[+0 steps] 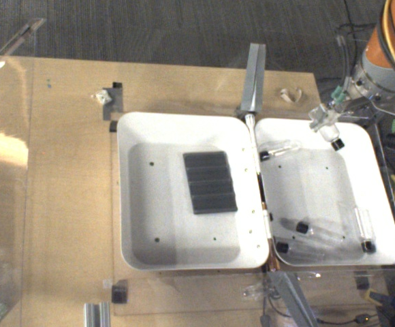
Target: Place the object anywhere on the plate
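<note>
Well, the arm [388, 53] is up at the far right corner, and its claw [327, 122] hangs over the back edge of the right bin [383, 182]. It is small and blurry from where I stand, so I cannot tell if the claw is spread or pressed together. A little pale bit with a dark tip [336, 142] pokes out just under it. It may be part of the claw or something it has, I cannot say which.

The things to pick from look like see-through tubes with black caps, all lying in the right bin. One tube [279, 149] is near the back left corner, a long tube [317, 231] lies near the front, and a short tube [364, 225] is by the front right side. The dark plate [211, 182] with ridges lies flat in the middle of the left bin [133, 203], with nothing on it.

So I think this is the picking-up step, not done yet. Next the claw needs a tube held tight, then a lift and a long move left to the plate.

In the way are the two bin walls that touch in the middle, so the lift must be high. A grey bar [254, 73] lies on the surface [61, 182] behind them, clear of the path
</note>
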Action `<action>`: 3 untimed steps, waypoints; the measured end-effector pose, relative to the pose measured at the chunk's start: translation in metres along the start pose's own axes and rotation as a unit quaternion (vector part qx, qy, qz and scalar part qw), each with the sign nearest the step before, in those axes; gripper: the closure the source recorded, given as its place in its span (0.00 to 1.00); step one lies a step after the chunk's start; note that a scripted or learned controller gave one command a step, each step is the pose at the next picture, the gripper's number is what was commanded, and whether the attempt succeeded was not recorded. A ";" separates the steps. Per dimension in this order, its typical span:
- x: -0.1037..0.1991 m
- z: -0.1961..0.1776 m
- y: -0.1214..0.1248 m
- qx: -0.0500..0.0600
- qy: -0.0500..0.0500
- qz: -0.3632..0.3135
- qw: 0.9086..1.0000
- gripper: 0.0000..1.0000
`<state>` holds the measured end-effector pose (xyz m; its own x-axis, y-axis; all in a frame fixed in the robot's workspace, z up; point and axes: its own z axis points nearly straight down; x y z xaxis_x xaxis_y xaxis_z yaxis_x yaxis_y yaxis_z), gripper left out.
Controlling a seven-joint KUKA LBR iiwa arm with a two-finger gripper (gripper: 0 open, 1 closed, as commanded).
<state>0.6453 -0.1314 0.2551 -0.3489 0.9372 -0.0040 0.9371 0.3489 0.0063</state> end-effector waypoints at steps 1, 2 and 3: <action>0.031 0.013 0.038 0.000 0.000 -0.027 1.000 1.00; 0.093 0.049 0.060 0.001 0.001 -0.014 1.000 1.00; 0.171 0.069 0.089 0.000 0.002 -0.125 0.992 1.00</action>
<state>0.6693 0.0592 0.1857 -0.5709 0.8211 -0.0018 0.8210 0.5709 0.0049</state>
